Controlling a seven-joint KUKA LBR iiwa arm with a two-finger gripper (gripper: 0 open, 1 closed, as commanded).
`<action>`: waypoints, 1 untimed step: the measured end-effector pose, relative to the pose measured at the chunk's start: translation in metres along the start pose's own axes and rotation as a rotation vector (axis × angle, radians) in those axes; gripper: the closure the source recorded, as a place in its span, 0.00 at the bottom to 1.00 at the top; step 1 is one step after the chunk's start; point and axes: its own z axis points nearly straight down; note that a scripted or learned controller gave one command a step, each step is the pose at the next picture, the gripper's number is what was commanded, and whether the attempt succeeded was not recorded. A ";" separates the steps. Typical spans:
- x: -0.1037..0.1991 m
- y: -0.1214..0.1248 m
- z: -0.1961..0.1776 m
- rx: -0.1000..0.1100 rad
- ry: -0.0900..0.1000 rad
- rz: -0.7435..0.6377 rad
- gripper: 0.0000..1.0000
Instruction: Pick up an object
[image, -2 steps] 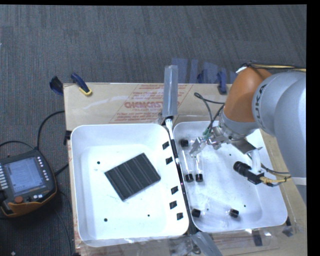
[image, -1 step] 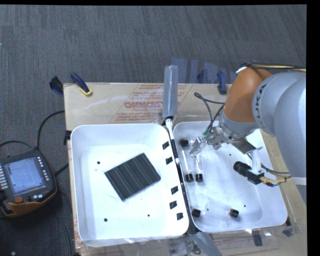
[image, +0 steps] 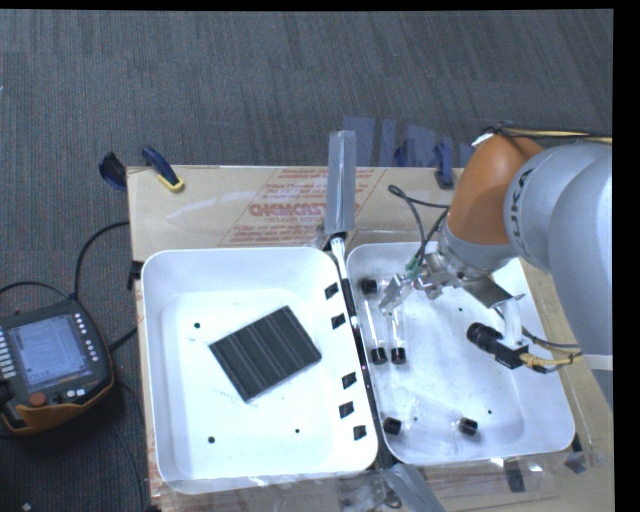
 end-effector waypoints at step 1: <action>0.000 0.000 0.000 0.000 0.000 0.000 0.00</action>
